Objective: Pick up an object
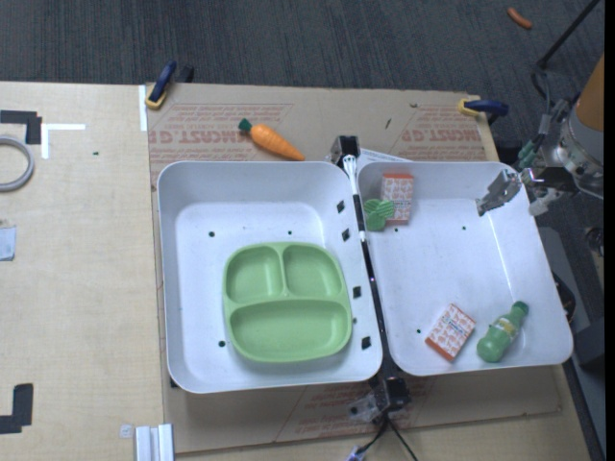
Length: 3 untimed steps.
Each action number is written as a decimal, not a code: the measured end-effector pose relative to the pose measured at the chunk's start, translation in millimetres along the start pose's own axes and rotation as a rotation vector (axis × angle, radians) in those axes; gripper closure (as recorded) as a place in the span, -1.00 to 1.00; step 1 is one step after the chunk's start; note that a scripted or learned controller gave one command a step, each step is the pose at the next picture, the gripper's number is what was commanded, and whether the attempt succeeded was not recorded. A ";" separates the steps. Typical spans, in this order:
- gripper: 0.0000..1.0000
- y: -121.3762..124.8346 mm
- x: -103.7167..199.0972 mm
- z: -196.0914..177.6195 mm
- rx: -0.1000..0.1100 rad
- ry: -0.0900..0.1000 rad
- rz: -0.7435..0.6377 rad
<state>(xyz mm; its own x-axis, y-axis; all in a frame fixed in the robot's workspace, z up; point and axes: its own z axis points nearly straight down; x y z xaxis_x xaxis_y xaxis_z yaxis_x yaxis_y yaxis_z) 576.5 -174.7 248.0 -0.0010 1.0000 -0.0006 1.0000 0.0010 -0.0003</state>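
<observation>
The right bin (452,257) holds several small items. A pale red-and-white carton (398,197) leans at its far left wall, with a small green ridged piece (379,213) beside it. Near the front lie an orange-and-white box (450,331) and a green bottle (502,333). My gripper (500,192) hovers over the bin's far right corner, well apart from all of them, and nothing shows in it. The arm reaches in from the right edge.
The left bin (192,257) carries a green divided plate (286,302). A toy carrot (271,139) lies on the cardboard behind the bins. Blue clamps (161,84) (485,108) hold the cardboard's far corners. A black hinge strip (363,257) runs between the bins.
</observation>
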 end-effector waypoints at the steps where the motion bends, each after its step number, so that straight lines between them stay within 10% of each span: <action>1: -1.00 -88.4 26.7 86.5 0.000 0.001 -0.088; 2: -1.00 -98.7 71.1 155.9 0.000 0.001 -0.131; 3: -1.00 -98.6 69.9 155.7 0.000 0.001 -0.578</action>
<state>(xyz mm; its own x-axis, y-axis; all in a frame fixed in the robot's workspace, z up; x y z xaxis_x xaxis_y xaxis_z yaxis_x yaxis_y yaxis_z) 477.8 -105.1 92.3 -0.5468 0.8373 0.0005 0.8373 0.5468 0.0001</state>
